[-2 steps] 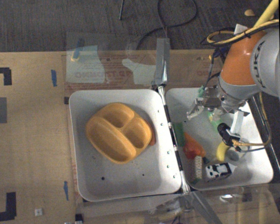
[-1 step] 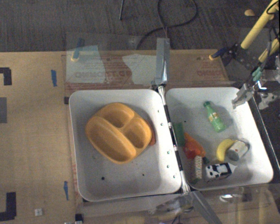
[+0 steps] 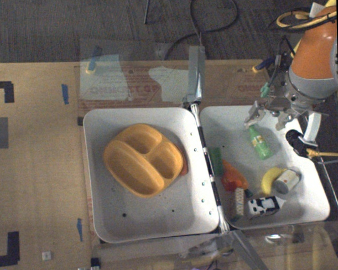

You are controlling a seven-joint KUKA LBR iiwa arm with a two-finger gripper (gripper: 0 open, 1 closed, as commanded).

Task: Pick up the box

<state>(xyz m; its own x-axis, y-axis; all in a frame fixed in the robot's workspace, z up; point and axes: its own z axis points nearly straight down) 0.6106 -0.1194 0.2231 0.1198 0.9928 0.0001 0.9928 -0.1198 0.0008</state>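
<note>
Box (image 3: 263,206), black and white, lies at the lower middle of the right bin (image 3: 318,207), beside a small tan block (image 3: 238,202) and just below a yellow round thing (image 3: 271,179) and a grey cylinder (image 3: 286,181). Toward the upper right of the frame, the end effector (image 3: 268,116) hangs over the bin's far end with its fingers spread and nothing between them, just above a green bottle (image 3: 259,142). An orange divided plate (image 3: 143,159) sits in the left bin (image 3: 102,217).

Orange divided tray (image 3: 143,159) in left bin (image 3: 100,217) — green bottle (image 3: 259,144), yellow ball (image 3: 270,179) in right.
</note>
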